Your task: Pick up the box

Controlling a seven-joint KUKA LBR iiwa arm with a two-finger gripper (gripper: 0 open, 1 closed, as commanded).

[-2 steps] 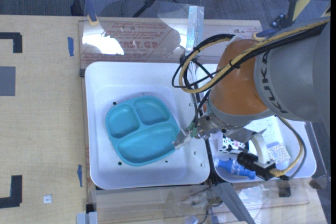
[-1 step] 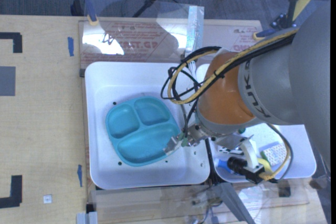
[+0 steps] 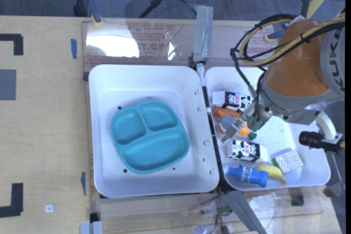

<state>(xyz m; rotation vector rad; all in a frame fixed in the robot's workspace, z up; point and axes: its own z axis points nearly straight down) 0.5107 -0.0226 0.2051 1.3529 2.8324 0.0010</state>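
Note:
Two small black-and-white patterned boxes lie in the right bin [image 3: 321, 172]. One box [image 3: 238, 100] is near the bin's far left corner. The other box [image 3: 245, 150] is lower down, toward the front. My gripper [image 3: 235, 130] hangs between them over the left part of the bin, just above the nearer box and beside an orange carrot-like toy [image 3: 226, 113]. I see no box held in it. The grey and orange arm [image 3: 299, 71] comes in from the right and hides part of the bin.
A blue bottle [image 3: 247, 175], a yellow banana [image 3: 273, 171] and a pale checkered block [image 3: 288, 161] lie along the right bin's front. The left bin [image 3: 104, 85] holds a blue divided plate [image 3: 149, 135]. Cables loop above the arm.

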